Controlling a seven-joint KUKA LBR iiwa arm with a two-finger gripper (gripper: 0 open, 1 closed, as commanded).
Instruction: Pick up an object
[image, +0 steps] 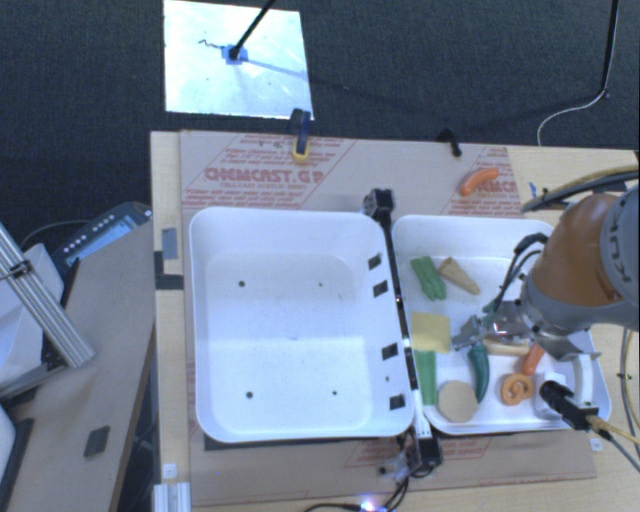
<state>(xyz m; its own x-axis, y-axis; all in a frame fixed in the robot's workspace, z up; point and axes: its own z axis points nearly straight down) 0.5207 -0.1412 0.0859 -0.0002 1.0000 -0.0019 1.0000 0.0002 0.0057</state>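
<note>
My gripper (474, 333) hangs low in the right bin (500, 246), near its middle, with the arm reaching in from the right. Just below it lies a dark green pepper (480, 371). A pale yellow square (431, 330) lies to its left, and a cream stick (506, 348) and an orange piece (532, 358) lie to its right. I see nothing between the gripper's tips.
The right bin also holds a green pickle (430, 277), a tan wedge (460, 275), a long green strip (426, 376), a tan disc (458, 401) and an orange ring (517, 389). An orange item (480, 181) lies on the bench behind the bins. To the left is the left bin (290, 330).
</note>
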